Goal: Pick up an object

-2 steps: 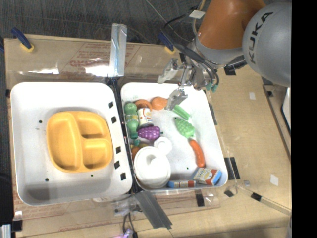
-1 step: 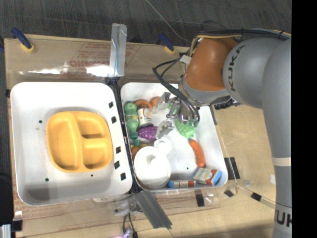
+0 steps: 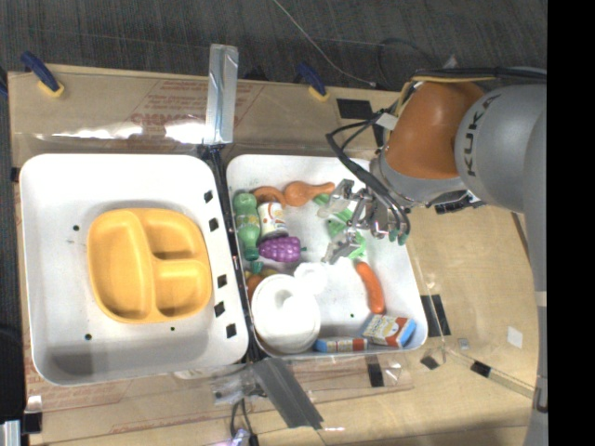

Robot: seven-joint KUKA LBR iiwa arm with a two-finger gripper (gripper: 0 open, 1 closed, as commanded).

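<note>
Down front sits the white bowl (image 3: 284, 312) and a little carton (image 3: 387, 329); my gripper (image 3: 358, 221) hangs low in the right bin (image 3: 409, 277), apparently clamped on a green toy (image 3: 340, 219); looks like grasp's made, so next I'd lift straight up, slowly.

text: "KUKA" | on: grey arm (image 3: 497, 147) | other print: unreadable

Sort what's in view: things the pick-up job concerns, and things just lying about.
Job:
gripper, over the right bin
purple grapes
orange carrot
white cup
small carton
green toy

Lying about:
yellow divided tray in the left bin
blue clamps
</note>
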